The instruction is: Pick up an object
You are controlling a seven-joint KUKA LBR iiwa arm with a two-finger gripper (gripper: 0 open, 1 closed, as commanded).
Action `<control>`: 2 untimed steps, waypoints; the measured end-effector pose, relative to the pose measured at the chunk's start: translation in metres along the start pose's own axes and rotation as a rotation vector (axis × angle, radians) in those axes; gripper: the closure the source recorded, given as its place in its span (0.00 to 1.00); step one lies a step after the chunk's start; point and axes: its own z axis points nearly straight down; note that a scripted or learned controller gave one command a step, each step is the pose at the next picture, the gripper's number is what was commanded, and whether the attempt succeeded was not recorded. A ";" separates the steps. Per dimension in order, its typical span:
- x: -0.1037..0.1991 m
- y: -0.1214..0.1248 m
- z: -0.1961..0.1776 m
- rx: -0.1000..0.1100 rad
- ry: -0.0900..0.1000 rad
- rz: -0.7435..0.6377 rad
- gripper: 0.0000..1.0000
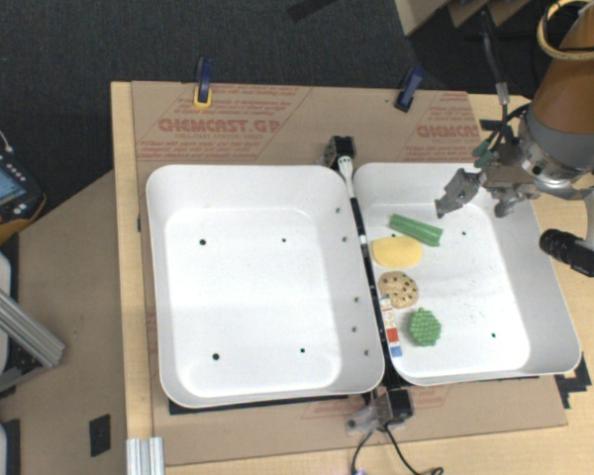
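Observation:
The right bin (515, 354) holds several small objects along its left side. A green bar (416, 229) lies at the top, and a yellow oval piece (397, 252) sits just below it. Under those come a brown speckled cookie (398, 288) and a green bumpy ball (424, 327). A small red and blue item (393, 336) rests against the bin's left wall. My gripper (475, 199) hangs over the bin's upper right part, up and to the right of the green bar. It is open, and nothing sits between its fingers.
The left bin (178, 265) sits beside the right one on a cardboard sheet (277, 117) held by blue clamps (203, 75). A black bar (354, 216) runs between the bins. The arm's grey body (564, 137) reaches in from the right.

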 end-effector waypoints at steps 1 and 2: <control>0.000 0.001 -0.011 -0.003 -0.001 -0.001 1.00; 0.021 -0.071 -0.024 0.005 0.003 0.001 1.00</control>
